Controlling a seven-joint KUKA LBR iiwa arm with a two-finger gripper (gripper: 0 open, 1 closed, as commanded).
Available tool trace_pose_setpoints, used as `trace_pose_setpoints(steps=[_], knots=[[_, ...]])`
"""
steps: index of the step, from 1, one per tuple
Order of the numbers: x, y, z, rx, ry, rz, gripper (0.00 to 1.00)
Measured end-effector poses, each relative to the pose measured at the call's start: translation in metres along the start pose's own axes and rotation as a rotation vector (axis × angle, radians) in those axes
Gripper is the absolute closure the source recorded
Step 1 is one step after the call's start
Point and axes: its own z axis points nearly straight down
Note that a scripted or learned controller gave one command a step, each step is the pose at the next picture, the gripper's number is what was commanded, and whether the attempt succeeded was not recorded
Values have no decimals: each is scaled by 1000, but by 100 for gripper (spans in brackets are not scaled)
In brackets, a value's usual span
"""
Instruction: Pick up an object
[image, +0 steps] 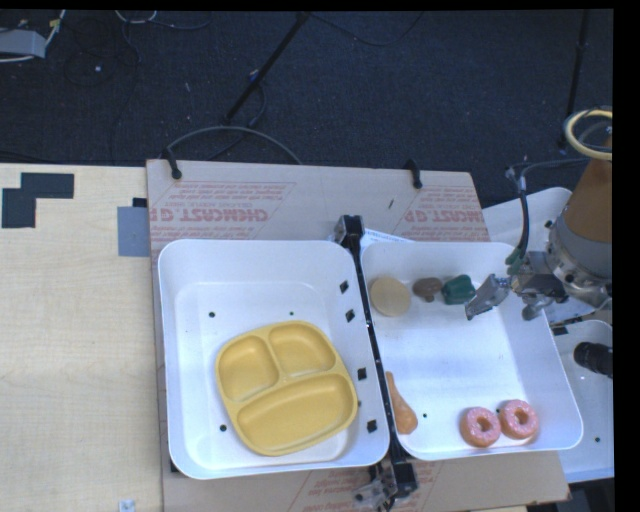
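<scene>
Approaching stage: we log the gripper (497, 297) unladen, fingers parted, over the right bin's (545, 370) far side, just beside the green object (459, 289); next, descend squarely and close.

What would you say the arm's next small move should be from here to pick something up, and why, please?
Probably a short shift toward the camera view's left, then a descent onto the green object. The gripper sits at the right bin's upper right with nothing visible between its fingers, and the green piece lies just beside it, closer than the two pink donuts near the front edge.
</scene>
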Motion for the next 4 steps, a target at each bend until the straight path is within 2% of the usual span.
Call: trace_pose_setpoints(steps=[1,2,3,4], knots=[[0,2,-7,-13,-3,-2,0],[5,0,56,-6,0,-3,0],[2,-4,119,-7,0,-2,0],[2,-4,154,-9,-1,-2,0]])
